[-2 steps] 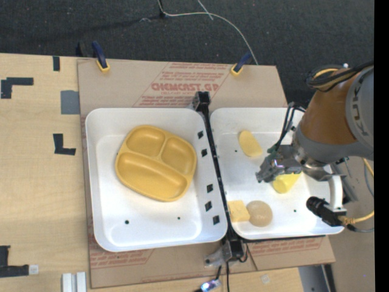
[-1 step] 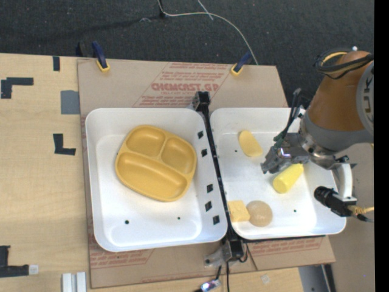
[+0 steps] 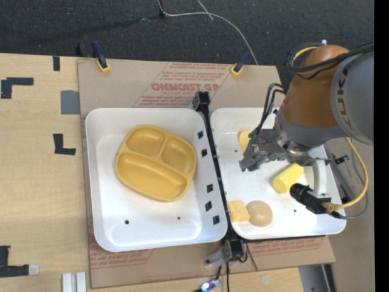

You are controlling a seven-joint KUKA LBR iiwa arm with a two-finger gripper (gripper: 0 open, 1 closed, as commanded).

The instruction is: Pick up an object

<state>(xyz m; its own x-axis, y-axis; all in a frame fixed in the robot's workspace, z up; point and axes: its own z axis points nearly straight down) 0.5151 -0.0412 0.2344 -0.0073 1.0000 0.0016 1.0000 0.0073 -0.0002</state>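
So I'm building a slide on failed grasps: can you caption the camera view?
KUKA arm's hand low over the right bin among yellow pieces; yellow divided plate lies in the left bin.

The arm (image 3: 358,96) is showing a grey shell with a wide orange band (image 3: 313,87) above the wrist. Black cables are looping around it, and a yellow cable (image 3: 358,193) is curling beside the dark metal gripper (image 3: 252,159).

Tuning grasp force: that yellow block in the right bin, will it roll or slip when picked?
The yellow block looks rounded and lies tilted on the smooth white bin, so a nudge may roll or slide it. It looks small and plain, probably light. The tool sits beside it, so a sideways bump seems possible.
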